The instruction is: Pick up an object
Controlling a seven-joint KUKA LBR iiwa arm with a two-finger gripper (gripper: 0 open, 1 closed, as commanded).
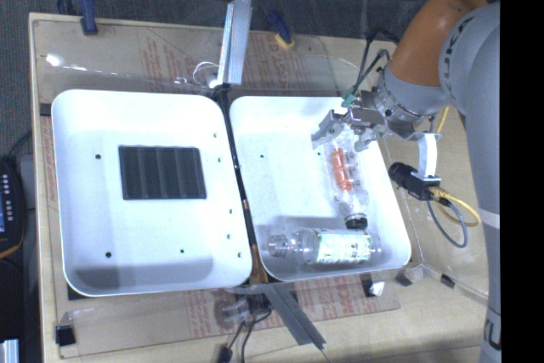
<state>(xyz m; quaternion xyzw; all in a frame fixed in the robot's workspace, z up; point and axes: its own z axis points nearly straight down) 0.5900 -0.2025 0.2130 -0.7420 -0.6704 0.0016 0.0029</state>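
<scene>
two shallow white bins sit side by side on the bench, their inner rims meeting at a dark seam that runs from top centre down to the front edge. the left bin carries one dark ribbed rectangular panel on its floor, set towards the upper left; bare white floor lies on every side of it, widest towards the front rim. the right bin holds two bottles. one clear bottle with an orange label lies lengthwise near the right wall, its black cap pointing towards the front. one clear bottle with a green and white label lies across the front of the bin, close to the front rim, its neck end pointing left. the black cap of the first sits just above the second, near its right end. the left half and upper left of this bin are bare floor, the widest open room there.

the gripper hangs over the upper right part of the right bin, just above the far end of the orange-labelled bottle and near the right rim. its fingers look spread apart, pointing down and left, and nothing is seen between them. the grey arm with its orange band comes in from the right, over the bench edge.
</scene>
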